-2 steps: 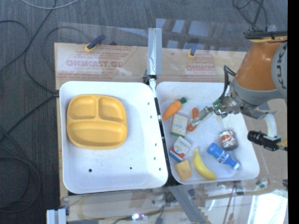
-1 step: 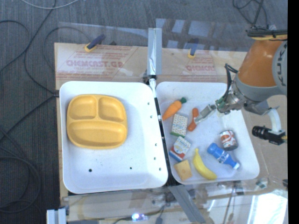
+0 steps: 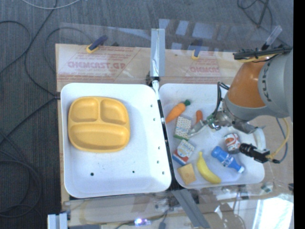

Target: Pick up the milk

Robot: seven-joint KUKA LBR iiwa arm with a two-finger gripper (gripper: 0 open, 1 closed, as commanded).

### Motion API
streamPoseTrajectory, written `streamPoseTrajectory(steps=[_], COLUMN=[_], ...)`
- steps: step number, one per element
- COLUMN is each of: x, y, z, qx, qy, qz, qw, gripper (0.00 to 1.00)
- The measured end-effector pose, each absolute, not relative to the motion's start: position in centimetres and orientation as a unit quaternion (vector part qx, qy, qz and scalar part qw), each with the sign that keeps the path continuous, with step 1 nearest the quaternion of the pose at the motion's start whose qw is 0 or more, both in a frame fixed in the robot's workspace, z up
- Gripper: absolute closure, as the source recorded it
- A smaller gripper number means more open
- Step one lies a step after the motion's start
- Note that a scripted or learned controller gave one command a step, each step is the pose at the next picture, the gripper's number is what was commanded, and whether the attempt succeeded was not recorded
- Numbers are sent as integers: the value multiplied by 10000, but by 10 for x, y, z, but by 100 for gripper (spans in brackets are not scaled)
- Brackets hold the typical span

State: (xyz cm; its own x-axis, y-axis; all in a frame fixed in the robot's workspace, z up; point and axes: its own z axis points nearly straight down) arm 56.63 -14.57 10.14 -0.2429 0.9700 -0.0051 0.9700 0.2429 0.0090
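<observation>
Milk carton [image 3: 185, 150] lies in the right bin [image 3: 208, 90], between a checkered cracker [image 3: 183, 126] above and a cheese wedge [image 3: 187, 174] below, beside a banana [image 3: 207, 168]. Gripper [image 3: 196, 129] sits near the cracker; its finger state cannot be told.

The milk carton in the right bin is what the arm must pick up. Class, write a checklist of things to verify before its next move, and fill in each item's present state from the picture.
1. Milk carton in sight, lying in the right bin: ok.
2. Gripper over the right bin: ok.
3. Gripper directly above the carton: not ok; it sits higher in the view, beside the cracker.
4. Carton between the jaws: not ok.
5. Room around the carton: not ok; the cheese wedge and banana lie close by.
6. Jaws open wide enough: cannot tell.
</observation>
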Motion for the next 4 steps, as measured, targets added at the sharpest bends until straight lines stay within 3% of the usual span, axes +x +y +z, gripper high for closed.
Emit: streamPoseTrajectory(steps=[1,2,3,4], x=[565,596,545,527], y=[-211,-176,-202,-190], z=[202,107,118,93], qx=[6002,5403,5061,5792], qy=[7999,8414,8625,8151], qz=[-11,23,-8,44], qw=[10,86,-1,94], gripper=[0,0,0,0])
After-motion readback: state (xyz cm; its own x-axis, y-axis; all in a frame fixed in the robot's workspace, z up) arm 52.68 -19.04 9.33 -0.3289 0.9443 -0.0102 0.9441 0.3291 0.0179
